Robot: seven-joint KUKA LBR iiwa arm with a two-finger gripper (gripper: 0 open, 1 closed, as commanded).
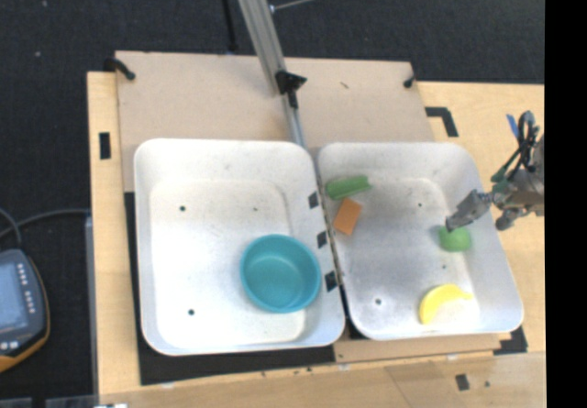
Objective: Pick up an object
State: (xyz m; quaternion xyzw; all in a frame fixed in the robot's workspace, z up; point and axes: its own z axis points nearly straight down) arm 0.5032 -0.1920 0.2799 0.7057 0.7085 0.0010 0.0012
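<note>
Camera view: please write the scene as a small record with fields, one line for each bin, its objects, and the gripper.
left bin: holds a teal bowl, near its lower right corner
right bin: holds a green oblong piece, an orange block, a small green object, a yellow object
gripper: at the right bin's right side, just above the small green object
grasp: cannot tell

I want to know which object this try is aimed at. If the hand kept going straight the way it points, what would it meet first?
Probably the small green object right at the tip of the hand; depth is unclear.
</note>
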